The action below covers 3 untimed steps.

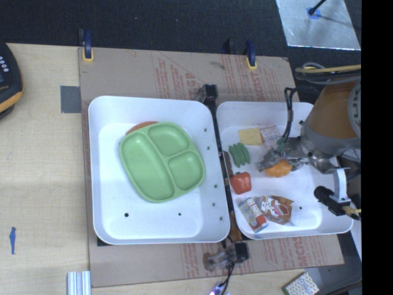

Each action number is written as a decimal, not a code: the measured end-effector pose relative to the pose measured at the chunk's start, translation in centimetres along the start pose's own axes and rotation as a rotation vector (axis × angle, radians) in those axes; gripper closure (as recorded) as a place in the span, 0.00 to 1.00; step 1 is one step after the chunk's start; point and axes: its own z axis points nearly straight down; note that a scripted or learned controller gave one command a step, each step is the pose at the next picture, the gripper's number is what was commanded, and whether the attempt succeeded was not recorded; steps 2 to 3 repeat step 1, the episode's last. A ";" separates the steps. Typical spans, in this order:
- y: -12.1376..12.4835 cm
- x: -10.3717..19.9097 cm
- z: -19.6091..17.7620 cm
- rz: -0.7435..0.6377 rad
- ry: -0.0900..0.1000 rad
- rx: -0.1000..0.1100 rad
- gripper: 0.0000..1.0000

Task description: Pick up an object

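bins white | plate lt green | pepper red | pods dk green | block yellow

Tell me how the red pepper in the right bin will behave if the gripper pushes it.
The red pepper looks rounded and glossy, so it may roll or slip sideways. It lies loose near the right bin wall, which would probably stop it. It is likely a light toy.

Orange object in right bin

the bins looked like smooth, glossy white plastic, and the green plate a matt plastic. they sat on matt brown cardboard over pale wood.
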 end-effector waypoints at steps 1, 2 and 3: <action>3.5 6.8 -9.6 -0.004 0.003 -0.012 1.00; 3.5 6.8 -9.6 -0.004 0.003 -0.012 1.00; 3.5 6.8 -9.6 -0.004 0.003 -0.012 1.00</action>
